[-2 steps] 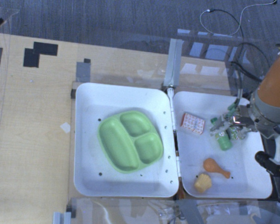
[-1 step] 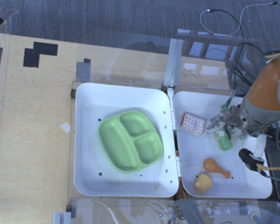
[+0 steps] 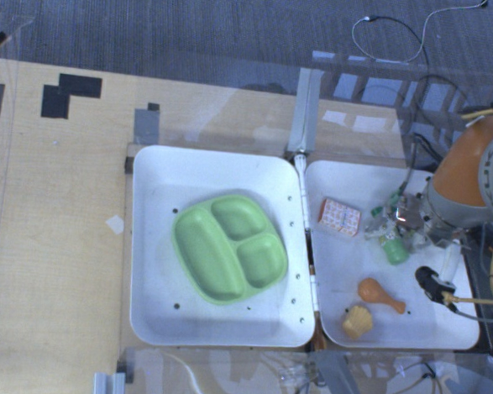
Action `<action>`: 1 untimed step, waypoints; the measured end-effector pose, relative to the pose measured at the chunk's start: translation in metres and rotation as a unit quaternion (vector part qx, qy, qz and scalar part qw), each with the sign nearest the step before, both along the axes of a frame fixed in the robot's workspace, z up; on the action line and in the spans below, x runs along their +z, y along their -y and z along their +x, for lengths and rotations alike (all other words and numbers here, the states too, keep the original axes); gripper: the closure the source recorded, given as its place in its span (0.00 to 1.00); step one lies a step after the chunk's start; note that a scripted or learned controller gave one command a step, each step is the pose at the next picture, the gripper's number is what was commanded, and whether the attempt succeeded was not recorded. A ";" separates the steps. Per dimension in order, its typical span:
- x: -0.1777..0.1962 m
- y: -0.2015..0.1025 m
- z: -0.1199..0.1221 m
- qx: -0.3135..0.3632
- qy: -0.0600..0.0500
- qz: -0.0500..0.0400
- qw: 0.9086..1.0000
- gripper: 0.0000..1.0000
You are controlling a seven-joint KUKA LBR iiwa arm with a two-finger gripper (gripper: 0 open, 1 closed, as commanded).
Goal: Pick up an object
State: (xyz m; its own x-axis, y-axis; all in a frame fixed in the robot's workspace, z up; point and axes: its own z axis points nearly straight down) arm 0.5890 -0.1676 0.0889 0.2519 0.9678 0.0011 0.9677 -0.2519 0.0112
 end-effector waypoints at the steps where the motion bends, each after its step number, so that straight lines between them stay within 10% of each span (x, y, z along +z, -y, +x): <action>1: 0.011 -0.002 0.002 0.001 0.002 0.001 1.000 1.00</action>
